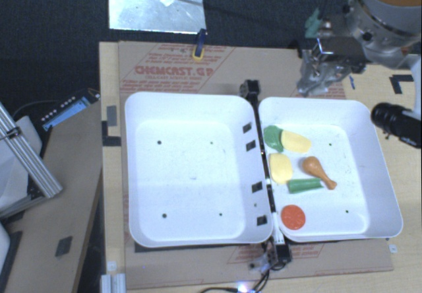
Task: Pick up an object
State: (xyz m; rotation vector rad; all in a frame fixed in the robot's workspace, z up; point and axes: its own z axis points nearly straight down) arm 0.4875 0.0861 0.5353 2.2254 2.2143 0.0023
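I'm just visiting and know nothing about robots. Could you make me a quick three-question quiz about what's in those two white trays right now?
1. True or false: all the toy foods lie in the right bin.
2. Which item sits nearest the front rim of that bin? A) the red round piece B) the orange drumstick C) the corn cob
3. Fill in: the gripper hovers above the bin's ____ rim, away from the items.

Key: 1 true; the left bin holds none of them. 2 A. 3 back.
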